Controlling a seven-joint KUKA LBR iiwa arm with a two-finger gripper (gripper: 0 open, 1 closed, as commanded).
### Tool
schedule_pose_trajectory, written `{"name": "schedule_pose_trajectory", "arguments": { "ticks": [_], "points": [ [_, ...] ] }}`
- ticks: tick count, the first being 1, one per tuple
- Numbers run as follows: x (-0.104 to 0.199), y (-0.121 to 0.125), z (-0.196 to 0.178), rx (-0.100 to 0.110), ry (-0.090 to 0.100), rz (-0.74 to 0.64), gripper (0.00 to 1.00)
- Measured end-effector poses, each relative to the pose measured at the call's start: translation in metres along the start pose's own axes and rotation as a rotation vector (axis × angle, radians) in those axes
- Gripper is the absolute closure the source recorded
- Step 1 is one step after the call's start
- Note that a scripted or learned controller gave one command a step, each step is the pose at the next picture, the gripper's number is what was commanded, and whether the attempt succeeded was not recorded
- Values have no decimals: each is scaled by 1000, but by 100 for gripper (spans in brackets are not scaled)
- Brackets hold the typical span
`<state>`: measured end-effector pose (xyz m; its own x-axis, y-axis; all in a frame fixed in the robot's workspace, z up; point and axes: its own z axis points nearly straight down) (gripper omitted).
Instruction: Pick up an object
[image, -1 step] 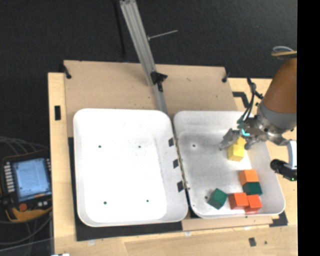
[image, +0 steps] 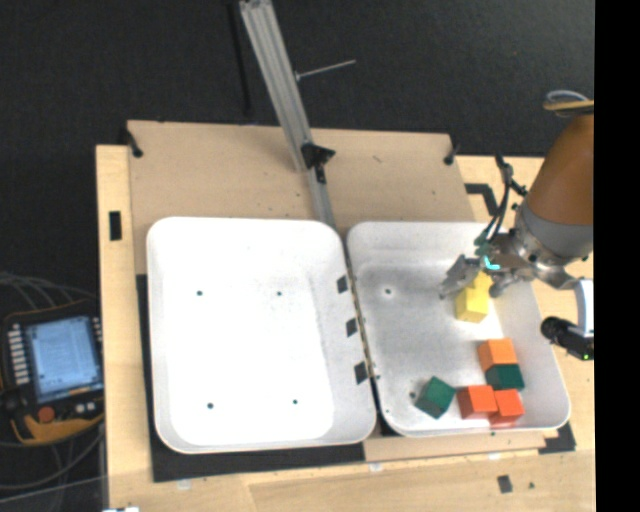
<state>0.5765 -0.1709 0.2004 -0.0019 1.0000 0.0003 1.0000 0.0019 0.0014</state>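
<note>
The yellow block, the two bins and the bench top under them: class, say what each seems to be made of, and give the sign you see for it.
Yellow block: probably painted wood or plastic; flat even colour, sharp edges. Left bin and right bin: likely moulded plastic or coated metal; smooth white, rounded corners, grey scuffs in the right one. Bench top: looks like fibreboard or plywood; matt tan, no gloss.

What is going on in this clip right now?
The arm reaches in from the right, with its gripper low over the right bin, right at a yellow block. The view does not settle whether the block is gripped. Nearer the bin's front edge lie a cluster of orange blocks, a dark green block among them, and another green block a little apart. The left bin sits alongside.
</note>
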Motion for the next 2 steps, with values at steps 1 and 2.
{"name": "schedule_pose_trajectory", "arguments": {
  "ticks": [1, 2],
  "points": [
    [-7, 0, 53, 5, -2, 3, 0],
    [-11, 8, 72, -27, -12, 2, 0]
  ]
}}
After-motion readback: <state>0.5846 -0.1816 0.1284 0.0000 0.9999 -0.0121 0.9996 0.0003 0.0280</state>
